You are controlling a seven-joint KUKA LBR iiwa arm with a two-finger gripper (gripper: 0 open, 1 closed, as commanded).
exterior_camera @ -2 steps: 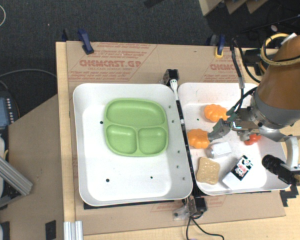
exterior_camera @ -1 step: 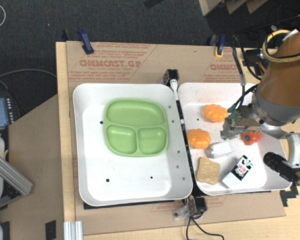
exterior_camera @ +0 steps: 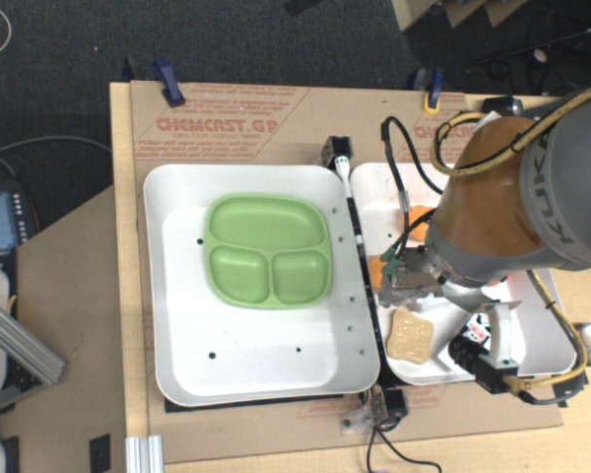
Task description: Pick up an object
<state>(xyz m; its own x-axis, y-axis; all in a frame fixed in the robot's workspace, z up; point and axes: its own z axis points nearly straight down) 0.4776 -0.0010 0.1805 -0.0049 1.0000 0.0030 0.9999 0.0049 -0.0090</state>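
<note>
A green three-compartment plate lies in the left bin. In the right bin a tan, speckled square cracker-like thing rests near the front left corner. Small orange pieces show at the bin's left side, partly hidden by the arm. My gripper hangs low over the right bin's left part, just behind the tan square and beside the orange pieces. The arm's bulk covers most of that bin.
The bench is a cardboard-coloured board with blue clamps at its back edge. A black clip sits between the bins at the back. Cables loop over the right bin's rear.
</note>
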